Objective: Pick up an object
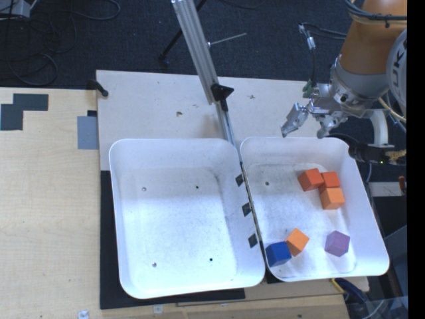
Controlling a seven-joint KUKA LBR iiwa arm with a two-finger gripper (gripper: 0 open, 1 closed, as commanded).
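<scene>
- The gripper (307, 123) is being held above the far rim of the right bin (372, 244), its fingers spread apart with nothing between them.
- Candidate objects are lying in that bin: three orange cubes (310, 179), (332, 197), (298, 240), a blue cube (277, 252) and a purple block (337, 242).
- The purple block, standing apart, is being judged the easiest pick; a centred descent is advised.
</scene>
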